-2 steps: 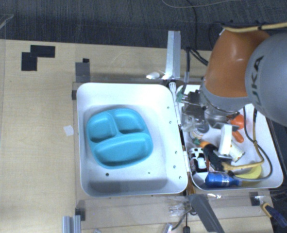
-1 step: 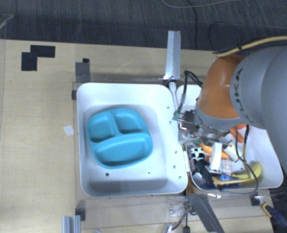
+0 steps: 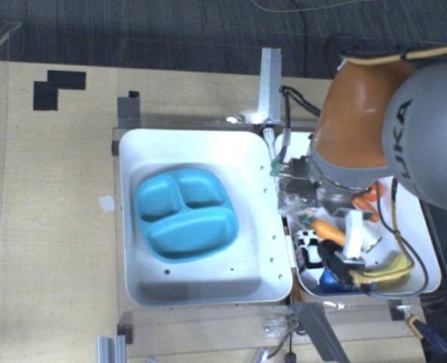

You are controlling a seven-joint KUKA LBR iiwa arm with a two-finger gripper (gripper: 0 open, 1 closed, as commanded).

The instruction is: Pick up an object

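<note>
The arm (image 3: pixel 389 119) hangs low over the right bin (image 3: pixel 433 267), and its gripper (image 3: pixel 335 216) is mostly hidden under the wrist, so I cannot tell if it is open or closed. Just beside it lies a small orange piece (image 3: pixel 329 231), maybe a toy carrot, near a yellow banana-shaped thing (image 3: pixel 389 272). I judge it light, stiff and a little slippery, best taken across its narrow middle. The blue divided plate (image 3: pixel 185 212) in the left bin (image 3: pixel 132 203) seems too wide to pinch except at its rim.
</note>
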